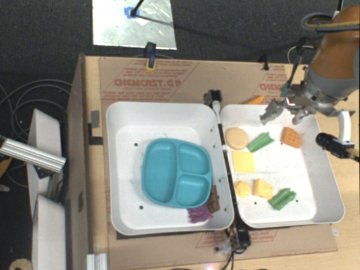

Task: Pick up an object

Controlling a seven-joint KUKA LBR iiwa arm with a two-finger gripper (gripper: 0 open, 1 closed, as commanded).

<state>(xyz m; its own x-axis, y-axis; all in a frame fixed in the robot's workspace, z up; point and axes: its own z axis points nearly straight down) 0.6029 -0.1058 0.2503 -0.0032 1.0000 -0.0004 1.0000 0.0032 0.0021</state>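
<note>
My gripper hangs over the back of the right bin, its two grey fingers spread apart with nothing between them. Below it lie an orange waffle-like piece, a green piece and a round tan cookie. Further forward in that bin sit a yellow square, two small yellow-orange pieces and another green piece.
The left bin carries a blue divided plate, with a purple piece and a brown piece at its front right. An orange carrot-like piece lies on the cardboard behind the right bin.
</note>
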